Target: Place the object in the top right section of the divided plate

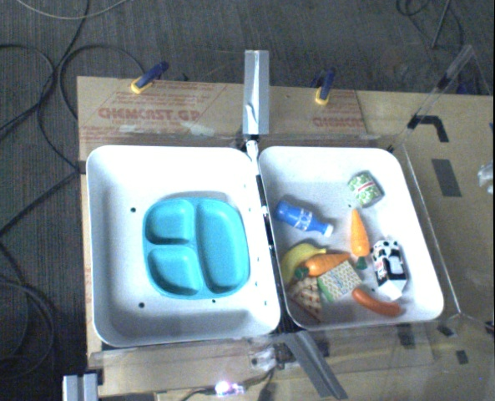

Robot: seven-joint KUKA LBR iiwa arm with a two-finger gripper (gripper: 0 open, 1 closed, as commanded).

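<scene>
Toys (347,267) crowd the right bin (414,224); the divided plate (197,246) waits bare. We cannot tell the claw's state; picking comes first.

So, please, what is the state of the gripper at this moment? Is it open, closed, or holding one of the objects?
Gripper: cannot be told from this view. All objects lie in the right bin; the divided plate holds nothing.

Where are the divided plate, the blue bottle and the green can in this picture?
divided plate (199,247): camera view, on the ridge between its sections.
blue bottle (301,217): camera view, on the middle of its body.
green can (365,189): camera view, on its side wall.
</scene>
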